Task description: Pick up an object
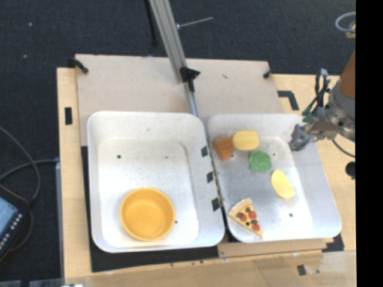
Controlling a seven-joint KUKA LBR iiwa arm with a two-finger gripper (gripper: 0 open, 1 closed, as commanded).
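In the right bin (311, 220) lie several small objects: a brown piece (224, 148), a yellow round piece (246, 140), a green lump (260, 161), a yellow oval (282, 184) and a pizza slice (246, 216). A yellow bowl (148, 214) sits in the left bin (114, 136). My gripper (299, 137) hangs over the right bin's upper right edge, to the right of the yellow round piece and apart from every object. Nothing shows between its fingers.
A metal rail (170, 34) slants down from the top to the gap between the bins. Cables (317, 97) hang beside the wrist at the right. The wooden bench (137, 82) surrounds both bins.
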